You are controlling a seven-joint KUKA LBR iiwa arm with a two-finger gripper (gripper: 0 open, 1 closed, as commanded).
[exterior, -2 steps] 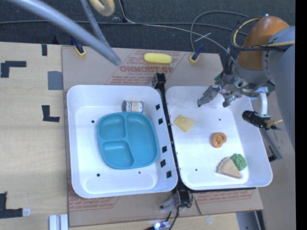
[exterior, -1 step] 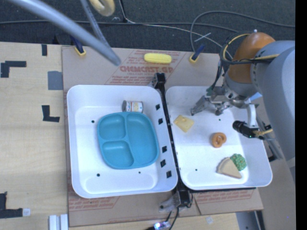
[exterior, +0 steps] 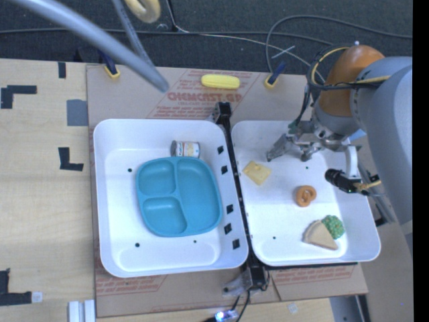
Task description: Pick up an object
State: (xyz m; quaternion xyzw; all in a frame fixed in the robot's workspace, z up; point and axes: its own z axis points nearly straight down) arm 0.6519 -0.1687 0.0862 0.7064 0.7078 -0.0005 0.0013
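The gripper, fingers apart and empty, hovers near a yellow cheese wedge; likely light, stiff, graspable across its flat sides.

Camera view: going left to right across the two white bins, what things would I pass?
Blue divided plate → small can just above the plate's top edge, overlapping it in order → yellow cheese-like piece → the arm's gripper → orange ring-shaped piece → sandwich-like wedge with green on it.

Yellow banana-like piece on brown cardboard (behind the bins), wooden benchtop, black cables
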